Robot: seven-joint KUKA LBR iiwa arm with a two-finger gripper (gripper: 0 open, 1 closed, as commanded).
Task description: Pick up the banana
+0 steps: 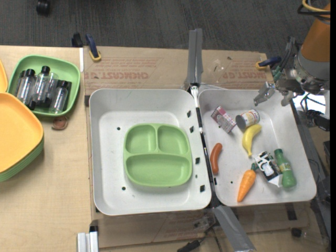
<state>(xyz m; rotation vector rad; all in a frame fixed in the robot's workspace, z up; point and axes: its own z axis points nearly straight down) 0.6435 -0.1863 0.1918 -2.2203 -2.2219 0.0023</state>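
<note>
The yellow banana [251,138] lies in the right bin [299,135], roughly in its middle, curving from upper right to lower left. A small tin can [248,118] lies just above it, touching or nearly touching its upper end. My gripper [274,97] hangs over the bin's far right corner, up and to the right of the banana and well apart from it. Its two fingers are spread open with nothing between them.
Also in the right bin: a pink packet [224,119], an orange-red sausage [216,157], a carrot [245,185], a black-and-white packet [266,165] and a green bottle [284,168]. The left bin [102,140] holds a green divided plate [157,155]. A green tray of bottles [44,85] and orange plates [18,135] sit far left.
</note>
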